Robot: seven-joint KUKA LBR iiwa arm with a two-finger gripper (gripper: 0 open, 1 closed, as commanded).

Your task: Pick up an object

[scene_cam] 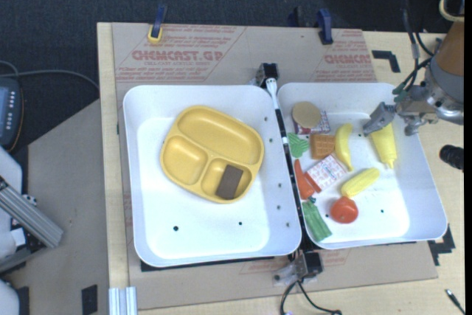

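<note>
The right bin (431,192) holds several toy foods. Among them are a yellow corn cob (385,145), a yellow banana (344,144), a yellow piece (359,181), a red tomato (344,209), an orange block (322,144), a round brown disc (307,114), a red-and-white packet (326,172) and an orange carrot (304,181). My gripper (393,120) hangs over the bin's upper right, just above the top end of the corn cob. Its fingers (377,118) are spread open with nothing between them.
The left bin (147,158) bears a yellow divided plate (210,147) with a brown block (231,181) in its lower right compartment. Green pieces (316,221) lie along the right bin's left wall. Blue clamps (323,24) grip the board's far edge.
</note>
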